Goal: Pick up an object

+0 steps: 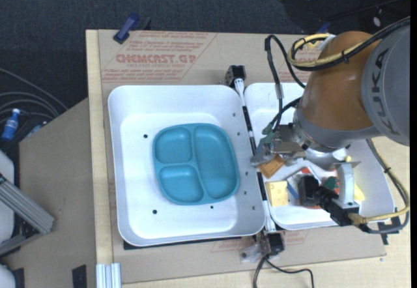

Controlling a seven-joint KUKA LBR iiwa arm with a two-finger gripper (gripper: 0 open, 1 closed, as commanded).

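The arm (352, 85) reaches low into the right bin (378, 195), its gripper (277, 153) among clutter (306, 189) near the bin's left wall; nothing is visibly lifted yet. A blue tray (195, 163) lies untouched in the left bin (130, 117).

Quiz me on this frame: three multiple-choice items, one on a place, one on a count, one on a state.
1. Where does the blue tray lie?
A. left bin
B. right bin
C. on the bench outside the bins

2. How many compartments does the tray have?
A. two
B. three
C. five

3. How does the tray sit?
A. flat, open side up
B. flipped over
C. leaning on the wall

Answers:
1 A: it rests within the left bin.
2 B: ridges divide it into three.
3 A: its hollow compartments face the camera.
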